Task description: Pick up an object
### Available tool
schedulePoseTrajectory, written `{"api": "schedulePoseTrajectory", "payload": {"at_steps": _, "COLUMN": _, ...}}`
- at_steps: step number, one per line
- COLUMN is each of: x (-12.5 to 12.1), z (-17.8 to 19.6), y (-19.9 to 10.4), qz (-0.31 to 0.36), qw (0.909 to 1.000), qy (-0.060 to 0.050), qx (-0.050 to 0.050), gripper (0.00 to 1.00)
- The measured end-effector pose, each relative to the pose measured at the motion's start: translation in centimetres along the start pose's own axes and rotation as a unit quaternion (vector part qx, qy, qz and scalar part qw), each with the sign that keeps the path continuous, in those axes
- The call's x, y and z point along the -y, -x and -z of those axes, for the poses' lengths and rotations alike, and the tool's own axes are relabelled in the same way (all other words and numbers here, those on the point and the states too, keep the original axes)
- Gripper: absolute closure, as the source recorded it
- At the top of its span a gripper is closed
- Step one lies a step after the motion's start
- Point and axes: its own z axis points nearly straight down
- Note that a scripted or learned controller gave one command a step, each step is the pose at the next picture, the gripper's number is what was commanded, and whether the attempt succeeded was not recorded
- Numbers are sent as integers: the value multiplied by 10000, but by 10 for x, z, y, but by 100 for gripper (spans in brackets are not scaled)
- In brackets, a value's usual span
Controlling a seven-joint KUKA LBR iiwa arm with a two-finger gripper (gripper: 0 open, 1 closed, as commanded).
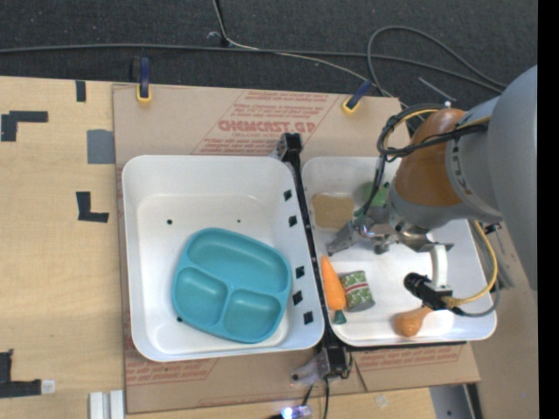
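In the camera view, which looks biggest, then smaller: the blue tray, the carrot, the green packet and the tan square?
1. Blue tray, by far the biggest.
2. Tan square.
3. Carrot and green packet: the carrot is longer but thin, the packet wider, so they look about alike.

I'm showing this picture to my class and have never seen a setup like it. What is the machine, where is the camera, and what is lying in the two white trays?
The camera looks down at a slant on a bench. The grey machine with the orange band is a robot arm reaching in from the right; its gripper hangs over the right bin. That bin holds a carrot, a small green packet, a tan block and an orange-brown piece. The left bin holds a teal divided plate. I can't tell whether anything is gripped.
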Motion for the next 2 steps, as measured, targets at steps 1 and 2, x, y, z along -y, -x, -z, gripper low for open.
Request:
{"api": "schedulePoseTrajectory", "payload": {"at_steps": 1, "x": -1, "z": 13, "y": -1, "qz": 7, "qw": 10000, "qy": 2, "qx": -3, "gripper": 100}}
{"api": "schedulePoseTrajectory", "payload": {"at_steps": 2, "x": -1, "z": 75, "y": 1, "qz": -1, "qw": 10000, "qy": 28, "qx": -2, "gripper": 100}}
